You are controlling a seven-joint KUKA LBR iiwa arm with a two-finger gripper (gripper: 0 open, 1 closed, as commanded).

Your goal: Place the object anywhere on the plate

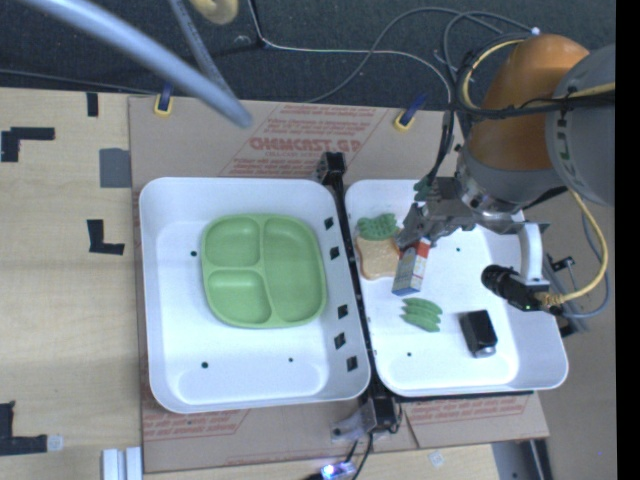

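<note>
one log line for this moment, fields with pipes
gripper: low in right white bin, over small grey box | green divided plate: left bin, nothing on it | task: pending

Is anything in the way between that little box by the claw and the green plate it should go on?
Only the two bins' raised walls, meeting in the middle. The small box sits at the claw in the right bin; the green plate lies in the left.

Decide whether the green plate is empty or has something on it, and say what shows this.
Empty. The plate lies in the left bin with all three compartments bare green; the toast and peas lie in the right bin.
</note>
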